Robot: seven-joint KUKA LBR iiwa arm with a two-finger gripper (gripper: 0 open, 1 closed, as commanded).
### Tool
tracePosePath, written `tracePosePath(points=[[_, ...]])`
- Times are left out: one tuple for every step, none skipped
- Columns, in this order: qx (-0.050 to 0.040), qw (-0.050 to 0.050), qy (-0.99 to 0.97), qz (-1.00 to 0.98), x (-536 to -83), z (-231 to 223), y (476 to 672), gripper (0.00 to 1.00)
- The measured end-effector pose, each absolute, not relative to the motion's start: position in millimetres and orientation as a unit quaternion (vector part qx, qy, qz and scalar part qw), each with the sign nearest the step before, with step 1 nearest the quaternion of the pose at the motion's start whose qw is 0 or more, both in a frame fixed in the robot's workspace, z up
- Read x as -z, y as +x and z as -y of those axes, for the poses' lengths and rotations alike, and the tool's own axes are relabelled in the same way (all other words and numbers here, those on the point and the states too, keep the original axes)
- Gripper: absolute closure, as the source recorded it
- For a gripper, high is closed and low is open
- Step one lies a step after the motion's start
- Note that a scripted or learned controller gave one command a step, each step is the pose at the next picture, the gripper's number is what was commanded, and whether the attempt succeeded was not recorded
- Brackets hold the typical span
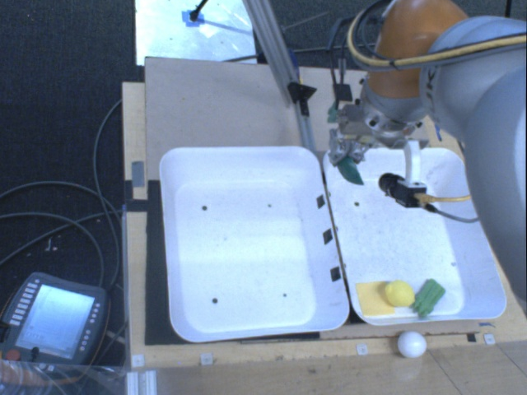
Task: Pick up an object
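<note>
Hanging over the far left corner of the right bin (486, 299), the gripper (349, 161) pinches a small dark green piece (352, 172) between its fingers, clear of the bin floor. The bin is smooth white plastic with rounded corners. At its near edge lie a flat yellow square (373, 300), a round yellow ball (399, 293) and a ridged green block (428, 296), close together. A white ball (412, 344) sits on the bench just outside. The left bin (177, 245) adjoins it.
</note>
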State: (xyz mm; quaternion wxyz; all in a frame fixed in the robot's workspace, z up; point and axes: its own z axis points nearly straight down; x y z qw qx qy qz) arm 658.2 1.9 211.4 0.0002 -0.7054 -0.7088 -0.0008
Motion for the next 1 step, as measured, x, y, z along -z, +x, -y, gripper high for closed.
tracePosePath(points=[[0.0012,0.0,-0.706,0.709,-228.9,-50.8,663.9,1.0]])
